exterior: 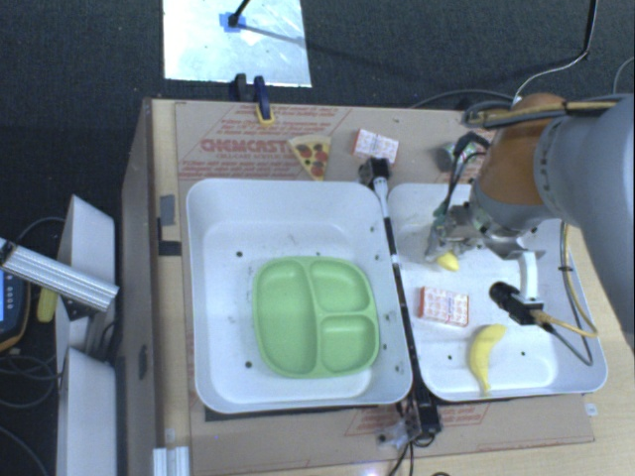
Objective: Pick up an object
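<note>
Left bin [228,206] holds green divided plate [317,315]. Right bin [566,375] holds banana [484,355], red-white packet [443,306], small yellow object [448,262]. Gripper [446,246] low in right bin's far corner, directly over, touching small yellow object; finger spread and grasp cannot be told.

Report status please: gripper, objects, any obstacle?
Gripper low in right bin, at small yellow object; grasp unconfirmed. Banana and red-white box lie apart, untouched. Green divided plate in left bin.
</note>
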Controlling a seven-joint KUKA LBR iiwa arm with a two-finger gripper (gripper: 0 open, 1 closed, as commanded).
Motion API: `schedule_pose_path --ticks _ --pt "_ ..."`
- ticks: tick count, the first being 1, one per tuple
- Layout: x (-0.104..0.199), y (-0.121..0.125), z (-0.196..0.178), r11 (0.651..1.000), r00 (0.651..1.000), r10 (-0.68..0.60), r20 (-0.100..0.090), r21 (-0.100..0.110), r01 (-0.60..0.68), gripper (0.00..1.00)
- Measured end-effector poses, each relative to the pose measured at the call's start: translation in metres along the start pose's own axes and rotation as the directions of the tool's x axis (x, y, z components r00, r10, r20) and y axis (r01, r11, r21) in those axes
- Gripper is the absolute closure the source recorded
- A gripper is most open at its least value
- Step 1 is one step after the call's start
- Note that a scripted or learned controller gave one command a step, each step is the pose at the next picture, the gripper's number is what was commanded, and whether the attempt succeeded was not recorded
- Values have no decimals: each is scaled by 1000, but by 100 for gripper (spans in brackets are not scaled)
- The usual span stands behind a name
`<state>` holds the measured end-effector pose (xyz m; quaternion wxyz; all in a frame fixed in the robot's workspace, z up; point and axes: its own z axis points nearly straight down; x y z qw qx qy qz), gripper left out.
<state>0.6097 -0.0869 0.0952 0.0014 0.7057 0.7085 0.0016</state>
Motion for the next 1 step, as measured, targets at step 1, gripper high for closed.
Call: schedule_pose_path --ticks 1 --pt "60 -53 -90 1000 1000 0 -1 1 0 100"
